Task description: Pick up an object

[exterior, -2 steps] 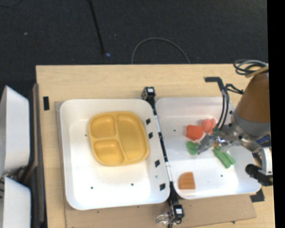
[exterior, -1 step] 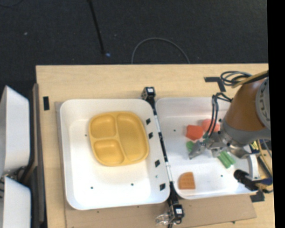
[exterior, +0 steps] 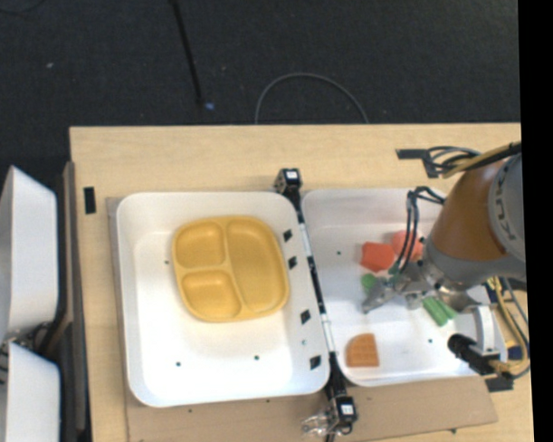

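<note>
Orange-red plastic block [exterior: 379, 254] lies in the right bin [exterior: 348, 204] toward its far edge, with a green piece [exterior: 437, 310] nearer the right wall and a tan waffle-like piece [exterior: 362, 350] at the near edge; a yellow divided plate [exterior: 230, 267] sits in the left bin [exterior: 154, 356]. The gripper [exterior: 380, 293] sits low over the middle of the right bin, just beside the block; its state cannot be told. The block is judged light, rigid and slightly slick: grasp across its two flat opposite sides.
</note>
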`<action>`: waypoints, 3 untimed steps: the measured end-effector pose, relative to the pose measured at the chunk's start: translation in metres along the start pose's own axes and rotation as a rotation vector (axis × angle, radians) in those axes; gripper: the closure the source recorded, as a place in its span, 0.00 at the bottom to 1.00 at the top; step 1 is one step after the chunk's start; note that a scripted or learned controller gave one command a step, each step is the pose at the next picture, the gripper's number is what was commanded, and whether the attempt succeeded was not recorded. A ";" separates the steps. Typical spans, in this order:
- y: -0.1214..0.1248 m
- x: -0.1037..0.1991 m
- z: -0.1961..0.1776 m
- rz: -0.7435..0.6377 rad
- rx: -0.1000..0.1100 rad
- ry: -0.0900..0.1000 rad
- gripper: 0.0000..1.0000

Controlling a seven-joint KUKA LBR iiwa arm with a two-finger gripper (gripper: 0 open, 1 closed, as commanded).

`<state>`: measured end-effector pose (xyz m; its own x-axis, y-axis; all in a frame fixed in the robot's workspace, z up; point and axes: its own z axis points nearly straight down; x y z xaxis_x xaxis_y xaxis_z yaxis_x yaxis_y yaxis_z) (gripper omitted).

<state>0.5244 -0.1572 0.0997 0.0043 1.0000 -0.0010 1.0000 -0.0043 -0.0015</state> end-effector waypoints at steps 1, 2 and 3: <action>0.001 -0.001 -0.012 0.006 -0.005 0.000 1.00; 0.008 -0.009 -0.072 -0.003 -0.008 -0.001 1.00; 0.006 -0.014 -0.135 -0.007 -0.010 -0.002 1.00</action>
<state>0.5307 -0.1708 0.2351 -0.0025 1.0000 -0.0033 1.0000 0.0025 0.0088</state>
